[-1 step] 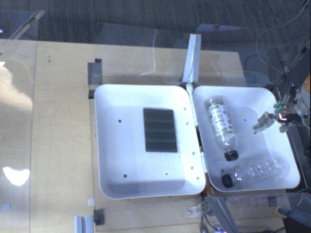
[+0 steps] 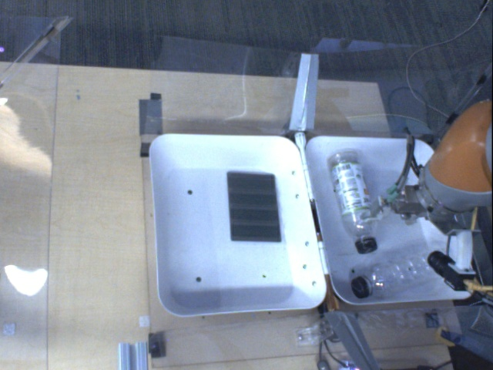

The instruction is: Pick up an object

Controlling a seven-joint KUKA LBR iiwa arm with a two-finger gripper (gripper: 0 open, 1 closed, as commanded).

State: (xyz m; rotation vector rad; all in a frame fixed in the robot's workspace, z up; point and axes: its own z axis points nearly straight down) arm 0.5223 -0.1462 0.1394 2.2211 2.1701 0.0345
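Observation:
A clear plastic bottle (image 2: 349,186) with a pale label and a black cap lies lengthwise in the right bin (image 2: 385,149). A second clear bottle (image 2: 393,276), also black-capped, lies along that bin's near wall. In the middle of the left bin (image 2: 185,168) rests a flat black ribbed block (image 2: 254,206). My gripper (image 2: 387,201) reaches in from the right and sits low in the right bin, just right of the labelled bottle's lower half, close to or touching it.
The grey arm with its orange band (image 2: 466,156) covers the right bin's right side. A metal bar (image 2: 303,99) stands behind the seam between the bins. Wooden bench surrounds both bins.

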